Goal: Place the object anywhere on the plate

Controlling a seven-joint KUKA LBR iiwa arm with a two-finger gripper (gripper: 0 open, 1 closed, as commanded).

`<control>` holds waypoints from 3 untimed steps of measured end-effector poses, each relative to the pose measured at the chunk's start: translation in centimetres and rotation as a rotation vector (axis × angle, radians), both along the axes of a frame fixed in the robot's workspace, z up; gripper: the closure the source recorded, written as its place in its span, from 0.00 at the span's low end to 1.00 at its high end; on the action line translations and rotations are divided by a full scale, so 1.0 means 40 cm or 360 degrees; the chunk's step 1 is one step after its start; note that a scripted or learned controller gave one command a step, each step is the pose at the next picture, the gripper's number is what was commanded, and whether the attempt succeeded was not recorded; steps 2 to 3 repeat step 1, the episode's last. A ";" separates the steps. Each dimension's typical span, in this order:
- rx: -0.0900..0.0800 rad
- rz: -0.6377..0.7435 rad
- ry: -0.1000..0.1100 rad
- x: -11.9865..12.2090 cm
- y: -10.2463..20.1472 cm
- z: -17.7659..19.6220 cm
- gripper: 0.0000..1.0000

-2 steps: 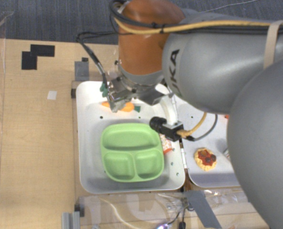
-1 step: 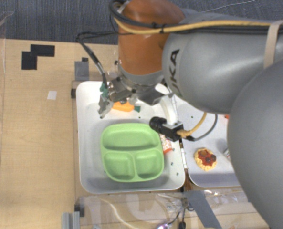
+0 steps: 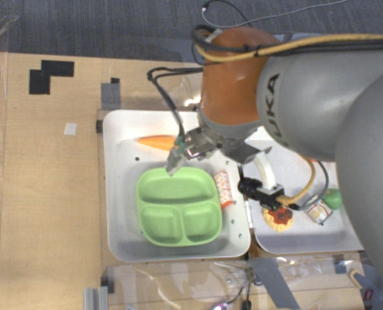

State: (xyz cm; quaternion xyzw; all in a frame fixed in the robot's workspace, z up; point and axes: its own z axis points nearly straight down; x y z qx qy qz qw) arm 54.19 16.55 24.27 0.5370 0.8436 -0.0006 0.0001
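- I see the hand [image 3: 176, 155] low over the left bin [image 3: 117, 173], at the far edge of the green plate [image 3: 178, 205], with the grey arm [image 3: 320, 89] reaching in from the right.
- I cannot tell from this angle whether it is released or clenched; the tip is small and partly blurred.
- The orange carrot [image 3: 155, 143] lies on the bin floor just beyond the plate, pointing left, its right end hidden behind the hand. Whether it touches the hand I cannot tell.
- The plate has three compartments and sits mid-bin; I see nothing resting in them.
- A small red and white packet [image 3: 224, 189] lies against the plate's right edge.
- In the right bin [image 3: 307, 244] I see a red and yellow item [image 3: 279, 218], a green ball [image 3: 333, 199] and a small wrapped item [image 3: 317, 212].
- Both bins stand on the wooden surface [image 3: 42, 205].
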 end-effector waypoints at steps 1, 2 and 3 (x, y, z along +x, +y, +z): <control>0.0000 0.0005 -0.0001 0.005 0.002 0.022 1.00; 0.0000 0.0005 -0.0001 0.005 0.002 0.022 1.00; 0.0000 0.0005 -0.0001 0.005 0.002 0.022 1.00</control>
